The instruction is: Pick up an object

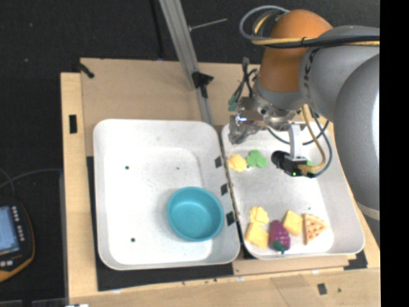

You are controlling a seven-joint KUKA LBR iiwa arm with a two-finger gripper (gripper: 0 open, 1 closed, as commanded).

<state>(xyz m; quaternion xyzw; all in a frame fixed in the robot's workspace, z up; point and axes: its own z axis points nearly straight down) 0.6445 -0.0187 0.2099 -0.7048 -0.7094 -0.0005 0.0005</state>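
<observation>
I cannot tell how the jaws stand. They hang over the far-left corner of the right bin (323, 194), with the arm (294, 43) reaching down from the right. A yellow toy fruit (238, 163) and a green toy (257, 159) lie side by side just beside them.

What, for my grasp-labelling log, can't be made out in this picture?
- Right bin, far rim, camera view: hidden behind the arm and pincer.
- Handheld device, camera view: cut off by the left edge.
- Yellow pieces beside the purple toy, camera view: too small to identify.
</observation>
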